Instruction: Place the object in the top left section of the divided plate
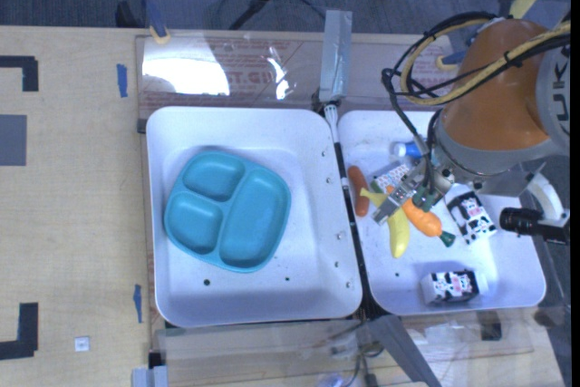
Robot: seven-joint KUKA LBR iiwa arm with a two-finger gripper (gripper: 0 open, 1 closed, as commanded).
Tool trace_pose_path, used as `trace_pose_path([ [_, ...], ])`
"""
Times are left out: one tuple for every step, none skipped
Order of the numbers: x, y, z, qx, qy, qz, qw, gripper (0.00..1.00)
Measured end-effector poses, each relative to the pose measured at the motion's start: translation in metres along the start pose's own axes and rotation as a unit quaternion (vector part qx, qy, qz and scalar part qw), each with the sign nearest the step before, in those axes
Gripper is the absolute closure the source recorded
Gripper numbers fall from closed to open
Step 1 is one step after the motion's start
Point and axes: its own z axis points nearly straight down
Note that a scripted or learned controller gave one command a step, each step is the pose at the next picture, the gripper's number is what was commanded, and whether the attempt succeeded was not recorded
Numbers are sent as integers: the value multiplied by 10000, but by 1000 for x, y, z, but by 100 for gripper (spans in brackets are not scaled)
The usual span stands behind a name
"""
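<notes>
the gripper hangs low over the right bin, its dark fingers down among a small cluster of toy food; whether they are apart or closed cannot be told, and nothing can be seen clamped between them. right at the fingertips lies a toy carrot, orange with a green end pointing toward the lower right. just beside it on the left is a yellow banana, lying nearly upright in the view and touching the carrot's upper end. further left, close to the bin's inner wall, sits a reddish-brown sausage-shaped piece. above the gripper there is a small blue and white item, too small to name. to the right of the carrot rests a black and white cow-patterned block, and a second cow-patterned carton lies apart from the rest near the bin's lower edge.

the arm's orange band looms over the upper right of this bin, wrapped by yellow and black cables.

the left bin holds the blue divided plate, set slightly askew, with its top left section bare and well apart from the toys.
</notes>
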Motion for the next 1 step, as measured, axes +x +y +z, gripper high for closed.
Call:
trace_pose_path([
  [54,83,40,-2,0,-563,9984,100],
])
